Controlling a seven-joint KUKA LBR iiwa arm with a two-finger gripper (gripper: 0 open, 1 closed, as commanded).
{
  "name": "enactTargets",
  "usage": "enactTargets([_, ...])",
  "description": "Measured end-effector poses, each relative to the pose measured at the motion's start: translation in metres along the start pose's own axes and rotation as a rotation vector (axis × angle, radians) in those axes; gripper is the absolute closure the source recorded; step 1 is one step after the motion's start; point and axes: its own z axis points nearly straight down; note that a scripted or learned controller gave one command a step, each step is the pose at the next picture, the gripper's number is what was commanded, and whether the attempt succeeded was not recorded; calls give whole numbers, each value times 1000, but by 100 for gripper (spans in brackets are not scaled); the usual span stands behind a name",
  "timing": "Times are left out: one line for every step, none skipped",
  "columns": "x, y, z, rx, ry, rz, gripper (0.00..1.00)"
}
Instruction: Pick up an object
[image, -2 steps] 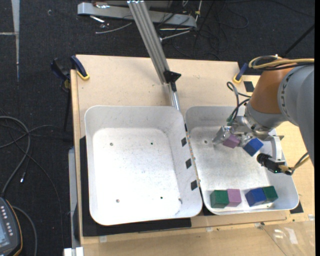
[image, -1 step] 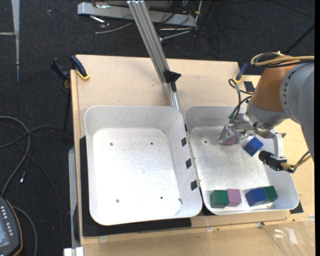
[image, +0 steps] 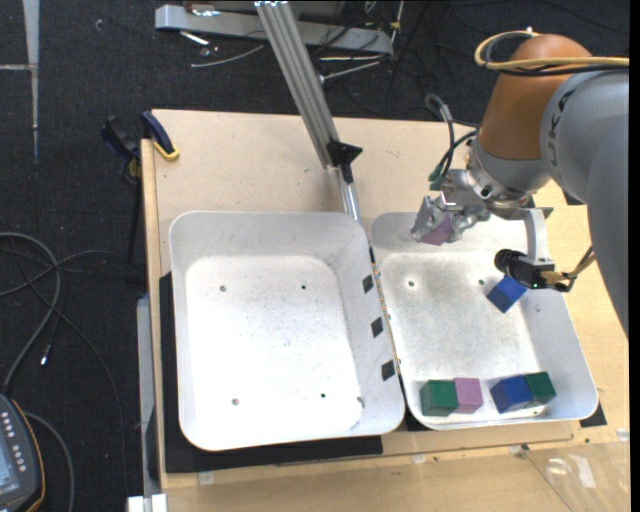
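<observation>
Sitting on the bench, left bin (image: 200, 330) is at left, right bin (image: 560, 340) beside it. Along the right bin's near edge, left to right: dark green block (image: 438, 397), pink block (image: 468, 393), blue block (image: 511, 392), green block (image: 540, 386). Gripper (image: 437, 228) over right bin's far left corner, fingers clamped on a purple block (image: 436, 234), lifted. Another blue block (image: 506, 294) tilted near the right wall.

One fixed camera looks down at a slant on the bench (image: 250, 150) and both white bins (image: 200, 240).
</observation>
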Motion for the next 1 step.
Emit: enactTargets([62,-3,-66,3,1,-1,100])
